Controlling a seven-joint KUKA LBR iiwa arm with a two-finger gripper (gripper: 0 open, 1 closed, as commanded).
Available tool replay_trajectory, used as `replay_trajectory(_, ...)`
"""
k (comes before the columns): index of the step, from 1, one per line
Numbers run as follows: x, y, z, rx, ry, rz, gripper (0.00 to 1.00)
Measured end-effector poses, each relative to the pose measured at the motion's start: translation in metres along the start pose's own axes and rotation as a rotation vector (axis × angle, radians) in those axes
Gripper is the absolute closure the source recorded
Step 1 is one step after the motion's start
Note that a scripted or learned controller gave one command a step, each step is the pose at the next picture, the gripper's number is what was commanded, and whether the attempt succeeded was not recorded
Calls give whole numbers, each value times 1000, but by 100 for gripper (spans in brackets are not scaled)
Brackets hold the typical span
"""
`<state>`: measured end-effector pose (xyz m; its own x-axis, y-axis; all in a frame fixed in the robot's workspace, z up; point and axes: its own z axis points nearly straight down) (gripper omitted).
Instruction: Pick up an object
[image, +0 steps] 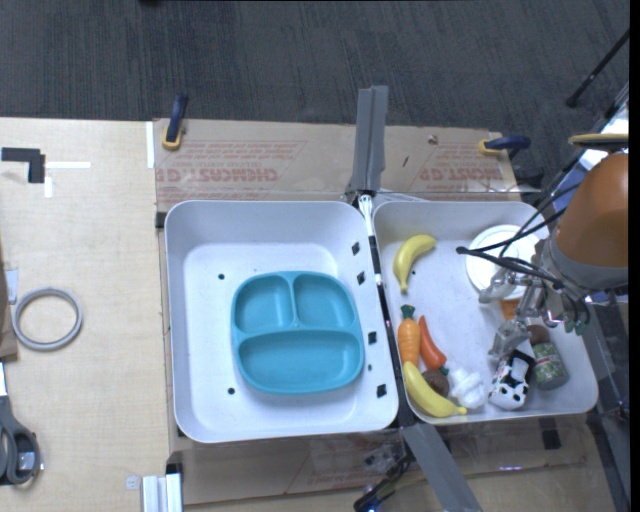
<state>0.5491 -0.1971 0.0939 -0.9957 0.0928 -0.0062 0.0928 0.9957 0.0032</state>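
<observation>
While the gripper (512, 345), its pincer state unclear, hangs by the right bin's (452, 222) four-o'clock edge above a cow toy (511, 385), open floor lies toward ten o'clock.

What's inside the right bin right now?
The right bin holds two bananas, carrots, a cow toy, a white plate and small items I can't identify. The gripper and cables cover part of the plate and whatever lies beneath them.

Bright even overhead light, soft faint shadows inside the white bins (180, 330), mild glare on their walls, slightly soft focus throughout.
</observation>
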Motion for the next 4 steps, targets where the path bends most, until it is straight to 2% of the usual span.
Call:
replay_trajectory(1,57,0,1,3,4,107,0)
replay_trajectory(2,55,2,-8,4,0,102,100)
replay_trajectory(3,55,2,-8,4,1,103,0)
replay_trajectory(4,78,71,2,3,6,163,0)
